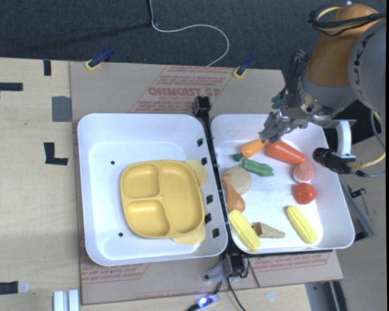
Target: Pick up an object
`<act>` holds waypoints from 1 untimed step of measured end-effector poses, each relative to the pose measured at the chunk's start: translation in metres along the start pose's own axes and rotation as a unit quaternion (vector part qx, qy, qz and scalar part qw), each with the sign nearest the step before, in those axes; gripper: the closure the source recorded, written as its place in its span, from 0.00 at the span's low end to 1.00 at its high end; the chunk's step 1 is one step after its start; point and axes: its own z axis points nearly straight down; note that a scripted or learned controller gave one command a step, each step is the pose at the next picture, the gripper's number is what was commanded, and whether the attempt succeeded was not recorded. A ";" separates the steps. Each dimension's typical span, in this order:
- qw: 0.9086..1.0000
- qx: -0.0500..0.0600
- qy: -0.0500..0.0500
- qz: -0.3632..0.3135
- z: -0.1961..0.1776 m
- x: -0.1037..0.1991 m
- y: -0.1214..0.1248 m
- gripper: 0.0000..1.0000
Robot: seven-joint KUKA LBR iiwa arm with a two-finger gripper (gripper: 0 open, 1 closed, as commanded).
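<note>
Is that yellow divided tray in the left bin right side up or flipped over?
Right side up. The yellow tray shows three hollow compartments facing the camera, with raised ridges between them, and it lies flat on the floor of the left bin.

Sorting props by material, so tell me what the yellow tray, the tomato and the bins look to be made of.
Yellow tray: looks like moulded plastic, one even matte colour, rounded compartments. Tomato: probably plastic or rubber toy food, a smooth, uniform red with a slight sheen. Bins: seemingly thin white plastic, with smooth rounded rims and corners; the exact material can't be confirmed from looks alone.
</note>
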 end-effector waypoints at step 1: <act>1.000 0.000 0.000 0.000 0.000 0.032 0.033 1.00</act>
